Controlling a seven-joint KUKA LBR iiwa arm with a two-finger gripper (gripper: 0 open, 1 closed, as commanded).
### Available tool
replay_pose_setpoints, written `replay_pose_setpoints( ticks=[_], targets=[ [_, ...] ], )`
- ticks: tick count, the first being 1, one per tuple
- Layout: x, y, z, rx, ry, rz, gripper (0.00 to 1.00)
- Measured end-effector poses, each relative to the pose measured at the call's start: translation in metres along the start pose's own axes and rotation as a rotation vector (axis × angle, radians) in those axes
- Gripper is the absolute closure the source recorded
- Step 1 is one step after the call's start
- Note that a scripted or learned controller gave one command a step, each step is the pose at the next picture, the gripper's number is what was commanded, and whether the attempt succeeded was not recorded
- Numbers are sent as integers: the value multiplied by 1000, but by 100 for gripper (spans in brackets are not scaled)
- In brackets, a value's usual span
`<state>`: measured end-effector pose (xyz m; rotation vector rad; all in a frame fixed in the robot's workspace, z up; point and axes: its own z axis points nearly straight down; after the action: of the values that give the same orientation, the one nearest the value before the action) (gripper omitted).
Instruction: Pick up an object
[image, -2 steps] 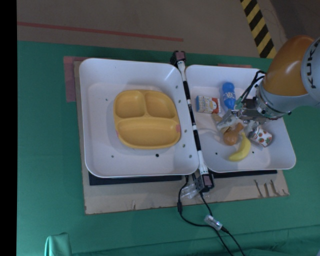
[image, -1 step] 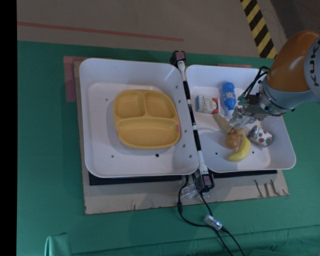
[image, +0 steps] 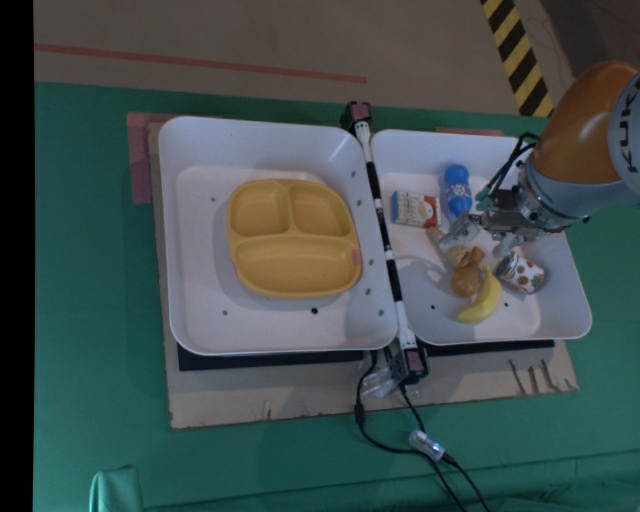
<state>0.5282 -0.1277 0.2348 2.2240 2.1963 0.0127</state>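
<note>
Tool (image: 478, 232) hangs low in right bin (image: 560, 300) above banana (image: 483, 300); its opening I cannot tell

You are looking at a dim, evenly lit scene with a slight green-grey cast. The white bins (image: 200, 320) are the brightest areas, yet they do not blow out; you see only soft sheen along their rims. Shadows are faint and diffuse, with a darker strip under the bins' near edges. The arm (image: 590, 130) is soft and slightly blurred at the right. Detail among the small items is muddy; the labels cannot be read.
</note>
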Motion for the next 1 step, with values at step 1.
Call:
replay_pose_setpoints(
  ticks=[1],
  targets=[
    [18, 21, 42, -15, -8, -4, 0]
  ],
)
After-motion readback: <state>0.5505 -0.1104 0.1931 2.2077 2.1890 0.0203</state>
